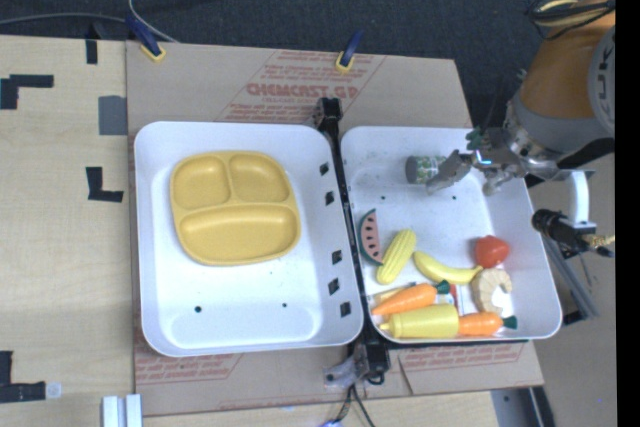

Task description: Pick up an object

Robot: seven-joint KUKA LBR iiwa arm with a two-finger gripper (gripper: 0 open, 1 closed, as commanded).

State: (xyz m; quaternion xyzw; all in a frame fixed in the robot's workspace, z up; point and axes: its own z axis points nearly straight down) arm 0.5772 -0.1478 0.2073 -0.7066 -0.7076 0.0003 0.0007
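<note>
The tool (pixel 440 173) reaches in from 3 o'clock over the upper part of the right bin (pixel 520 327), its tip touching or just beside a small grey-green object (pixel 421 168) on the bin floor; whether it is spread or pinching that object cannot be told. Behind it, toward 2 o'clock, sits the arm's orange band (pixel 562 75).

Lower in the same bin, toward 6 o'clock, lies a cluster of toy foods: a watermelon slice (pixel 371 235) near the left wall, a corn cob (pixel 397 255) just beside it, a banana (pixel 445 267), a red tomato (pixel 490 251), a mushroom-like pale piece (pixel 492 290), two carrots (pixel 405 299) and a yellow bottle (pixel 425 321).

At 9 o'clock, the left bin (pixel 160 315) holds a yellow divided plate (pixel 235 207). Both bins rest on cardboard (pixel 200 85) on the bench (pixel 50 265).
</note>
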